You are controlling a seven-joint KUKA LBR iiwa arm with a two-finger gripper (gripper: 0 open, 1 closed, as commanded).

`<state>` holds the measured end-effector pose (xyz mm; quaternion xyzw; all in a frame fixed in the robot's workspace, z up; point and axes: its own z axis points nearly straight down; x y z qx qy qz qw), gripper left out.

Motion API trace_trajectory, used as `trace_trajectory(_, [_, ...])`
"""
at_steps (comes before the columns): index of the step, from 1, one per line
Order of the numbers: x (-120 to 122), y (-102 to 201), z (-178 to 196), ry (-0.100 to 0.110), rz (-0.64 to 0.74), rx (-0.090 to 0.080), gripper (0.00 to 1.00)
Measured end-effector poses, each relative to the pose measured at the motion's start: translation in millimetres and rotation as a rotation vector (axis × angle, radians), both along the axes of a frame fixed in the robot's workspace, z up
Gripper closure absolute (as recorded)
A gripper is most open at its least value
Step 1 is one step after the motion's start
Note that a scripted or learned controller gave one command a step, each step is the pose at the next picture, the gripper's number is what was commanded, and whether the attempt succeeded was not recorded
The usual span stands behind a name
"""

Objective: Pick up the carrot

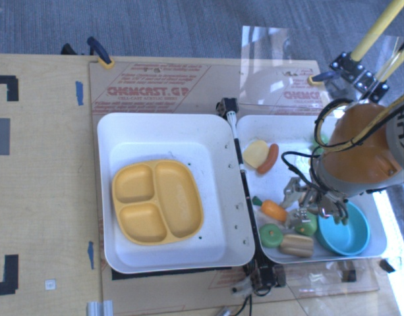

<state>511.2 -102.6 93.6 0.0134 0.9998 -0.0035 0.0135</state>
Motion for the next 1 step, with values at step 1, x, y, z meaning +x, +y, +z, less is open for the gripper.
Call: trace_trajectory(1, [-20.2,-2.7,0.7,-0.013,0.073,-0.001,1.0])
